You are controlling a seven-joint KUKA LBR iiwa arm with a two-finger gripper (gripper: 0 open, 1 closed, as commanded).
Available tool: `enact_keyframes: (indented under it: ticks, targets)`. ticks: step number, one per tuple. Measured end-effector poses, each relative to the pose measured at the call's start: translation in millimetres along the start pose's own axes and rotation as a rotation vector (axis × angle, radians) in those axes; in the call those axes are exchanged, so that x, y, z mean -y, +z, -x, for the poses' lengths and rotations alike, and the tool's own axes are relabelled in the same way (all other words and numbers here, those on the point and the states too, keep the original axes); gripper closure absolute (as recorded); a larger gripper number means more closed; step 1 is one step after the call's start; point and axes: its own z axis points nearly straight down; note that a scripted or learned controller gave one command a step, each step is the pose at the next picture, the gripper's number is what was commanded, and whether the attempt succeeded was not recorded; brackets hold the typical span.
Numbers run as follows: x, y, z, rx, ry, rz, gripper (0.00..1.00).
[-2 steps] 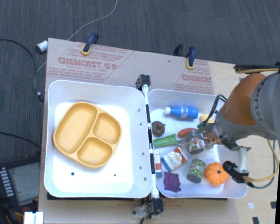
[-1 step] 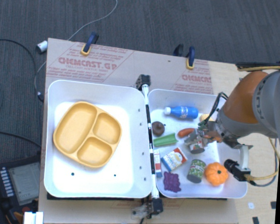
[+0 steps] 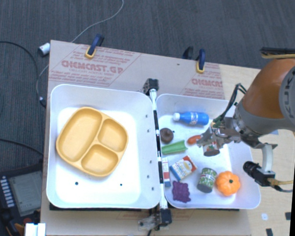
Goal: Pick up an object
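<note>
Here the gripper [image 3: 213,142] hangs in the right bin [image 3: 248,201], its jaws too blurred to judge, just right of an orange-red piece [image 3: 194,140] and below the blue bottle [image 3: 191,118], while the left bin [image 3: 54,132] holds a yellow divided tray [image 3: 91,141].

Orange-red item [image 3: 194,140] partly hidden behind the gripper [image 3: 212,141]; fingers indistinct.
</note>
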Motion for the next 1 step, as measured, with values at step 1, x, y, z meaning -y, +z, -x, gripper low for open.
enact_keyframes:
  ticks: [1]
  targets:
    - [33.4,11.0,-59.1,-0.001,0.000,-0.003,1.00]
